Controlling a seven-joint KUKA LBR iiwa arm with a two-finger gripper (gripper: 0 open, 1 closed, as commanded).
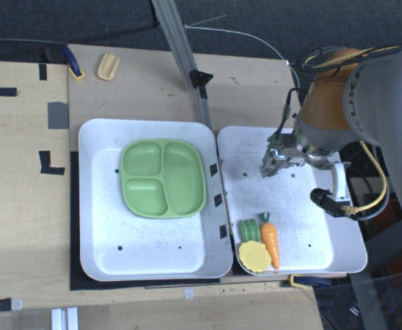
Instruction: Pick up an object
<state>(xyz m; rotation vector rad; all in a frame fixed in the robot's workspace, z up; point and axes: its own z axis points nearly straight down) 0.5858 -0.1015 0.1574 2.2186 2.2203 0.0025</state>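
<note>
You see a smooth green divided plate (163, 178) filling the middle of the left bin (94, 253)

In the right bin (338, 249), the metal gripper (273, 162) hovers mid-bin, fingers unreadable; tapered orange carrot (270, 243), round yellow disc (254, 256) and ridged green piece (249, 229) hug the near-left corner

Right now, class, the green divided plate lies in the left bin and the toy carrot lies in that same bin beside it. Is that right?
Not quite. The camera view shows the green divided plate in the left bin, but the toy carrot lies in the right bin, near its front left corner.
</note>
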